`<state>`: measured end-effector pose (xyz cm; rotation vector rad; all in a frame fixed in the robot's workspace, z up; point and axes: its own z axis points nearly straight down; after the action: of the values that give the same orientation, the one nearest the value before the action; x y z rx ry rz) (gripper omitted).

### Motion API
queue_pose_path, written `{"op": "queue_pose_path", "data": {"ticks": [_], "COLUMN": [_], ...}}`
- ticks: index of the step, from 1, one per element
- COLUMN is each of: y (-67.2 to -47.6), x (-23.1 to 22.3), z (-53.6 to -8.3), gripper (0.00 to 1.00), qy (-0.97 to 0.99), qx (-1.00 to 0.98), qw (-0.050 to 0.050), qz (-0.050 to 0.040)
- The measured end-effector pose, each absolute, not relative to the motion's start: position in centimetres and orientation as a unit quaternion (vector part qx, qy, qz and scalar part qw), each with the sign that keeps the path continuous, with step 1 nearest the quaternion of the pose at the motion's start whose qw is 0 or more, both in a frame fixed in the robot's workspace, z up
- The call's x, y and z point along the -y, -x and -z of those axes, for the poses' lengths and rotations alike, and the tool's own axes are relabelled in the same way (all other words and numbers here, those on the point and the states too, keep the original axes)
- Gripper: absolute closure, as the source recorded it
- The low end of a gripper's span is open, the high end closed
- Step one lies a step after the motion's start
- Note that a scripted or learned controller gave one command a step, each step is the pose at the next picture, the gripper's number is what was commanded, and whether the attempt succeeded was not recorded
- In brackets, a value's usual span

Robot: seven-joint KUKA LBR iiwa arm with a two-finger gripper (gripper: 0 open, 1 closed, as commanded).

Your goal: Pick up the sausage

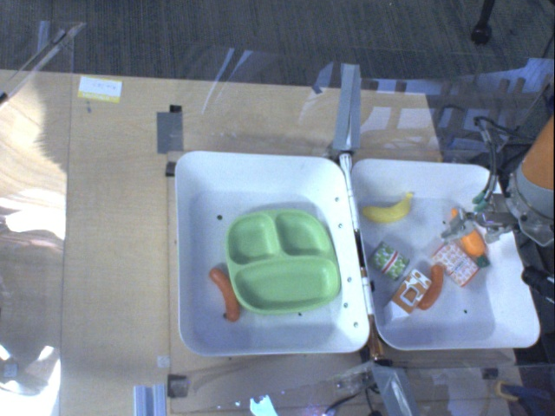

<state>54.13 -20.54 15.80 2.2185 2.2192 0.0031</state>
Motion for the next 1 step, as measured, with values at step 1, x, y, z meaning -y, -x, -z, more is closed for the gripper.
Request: {"op": "queue_pose_path", "data": {"ticks": [1], "y": [-49.78], "x": [20.60], "z": [-8.79], "gripper": [0.00], "qy": [-0.812], "qx": [-0.584], "qw": [0.004], "qz": [-0.0035]}}
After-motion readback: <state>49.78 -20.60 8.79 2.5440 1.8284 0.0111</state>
